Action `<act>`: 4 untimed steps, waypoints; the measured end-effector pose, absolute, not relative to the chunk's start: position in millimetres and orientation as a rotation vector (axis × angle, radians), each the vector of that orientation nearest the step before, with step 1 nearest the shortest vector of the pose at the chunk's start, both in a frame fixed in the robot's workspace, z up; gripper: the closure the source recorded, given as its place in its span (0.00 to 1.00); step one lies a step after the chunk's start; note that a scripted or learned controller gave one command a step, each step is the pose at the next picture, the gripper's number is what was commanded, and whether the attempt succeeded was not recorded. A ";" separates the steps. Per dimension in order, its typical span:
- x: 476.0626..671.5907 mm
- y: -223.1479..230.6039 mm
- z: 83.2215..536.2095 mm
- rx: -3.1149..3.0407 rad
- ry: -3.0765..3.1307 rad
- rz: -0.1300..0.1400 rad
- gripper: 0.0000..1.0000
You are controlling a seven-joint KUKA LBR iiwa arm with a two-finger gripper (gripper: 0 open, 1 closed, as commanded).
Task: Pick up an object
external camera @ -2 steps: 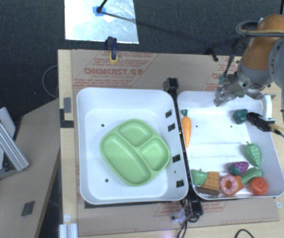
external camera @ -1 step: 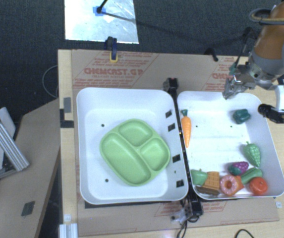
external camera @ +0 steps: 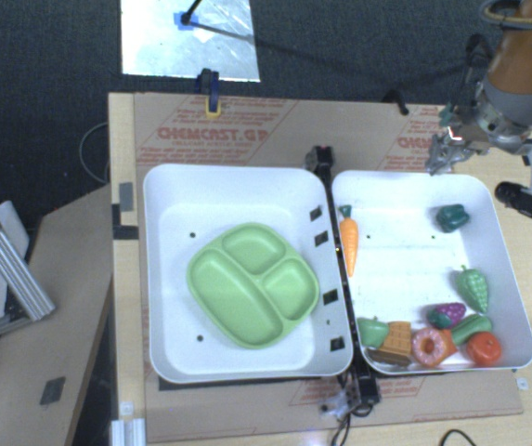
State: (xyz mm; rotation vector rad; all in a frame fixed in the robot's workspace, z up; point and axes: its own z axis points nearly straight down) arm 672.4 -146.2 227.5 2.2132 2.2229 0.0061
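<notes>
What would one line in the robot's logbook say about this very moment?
arm: gripper above right white bin's far rim | nearest: dark green toy vegetable | left white bin: green divided plastic plate

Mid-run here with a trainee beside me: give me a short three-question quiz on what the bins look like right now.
1. True or false: the pale green divided plastic plate lies in the left white bin.
2. Which toy lies against the right white bin's left wall? A) orange toy carrot B) pink-frosted toy donut C) red toy tomato
3. Fill in: the dark green toy pepper sits alone near the right bin's ____ corner, closest to the hand.

Key: 1 true; 2 A; 3 far right.
</notes>
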 end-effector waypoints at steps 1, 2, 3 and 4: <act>653.8 -91.3 218.3 2.212 2.232 0.003 1.00; 640.0 -40.2 210.5 2.213 2.231 0.001 1.00; 623.6 2.3 225.3 2.212 2.232 0.003 1.00; 619.0 49.7 232.0 2.211 2.233 0.005 1.00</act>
